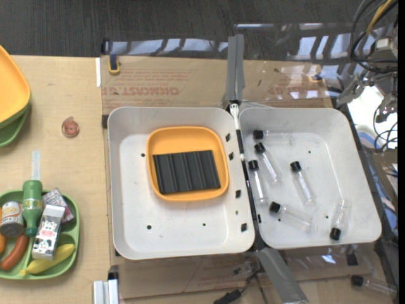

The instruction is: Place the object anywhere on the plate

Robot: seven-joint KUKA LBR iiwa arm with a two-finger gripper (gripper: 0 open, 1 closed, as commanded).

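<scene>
Orange plastic bowl (11, 92): cut off by frame edge, nine o'clock.
Green compartment plate (63, 258): cropped at eight o'clock edge.
Clear plastic vials (302, 182): transparent bodies faint against right bin; contents indiscernible.

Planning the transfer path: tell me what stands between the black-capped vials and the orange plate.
The bins' adjoining walls run between the clear vials in the right bin and the orange plate in the left bin. A dark ribbed block covers the plate's middle.
</scene>
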